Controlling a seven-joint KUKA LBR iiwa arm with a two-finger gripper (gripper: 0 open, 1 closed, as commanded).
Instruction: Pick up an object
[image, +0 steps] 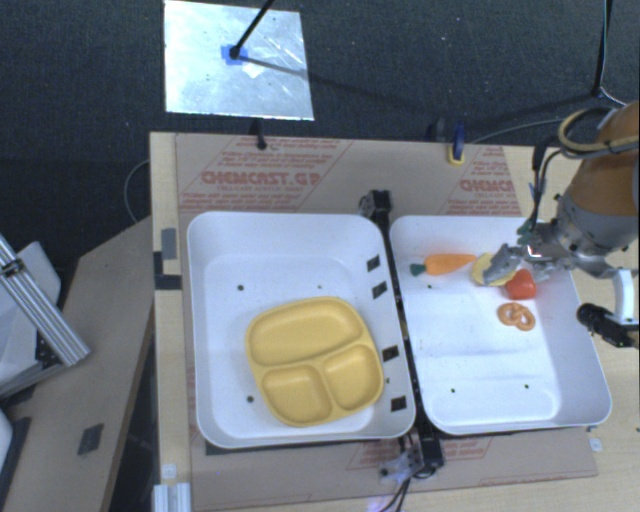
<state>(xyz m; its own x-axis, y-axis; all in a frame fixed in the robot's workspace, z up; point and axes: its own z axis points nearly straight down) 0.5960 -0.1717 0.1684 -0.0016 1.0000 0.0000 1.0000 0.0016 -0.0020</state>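
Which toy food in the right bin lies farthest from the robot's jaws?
The carrot, orange with a green tip, toward the divider; the red piece and pretzel lie nearer.

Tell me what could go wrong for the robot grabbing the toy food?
The gripper sits low among a pale yellow toy, a red toy and a toy carrot, all packed close together. It might nudge one aside or pinch two at once. They also lie near the right bin's back wall, so a bumped piece could jam there.
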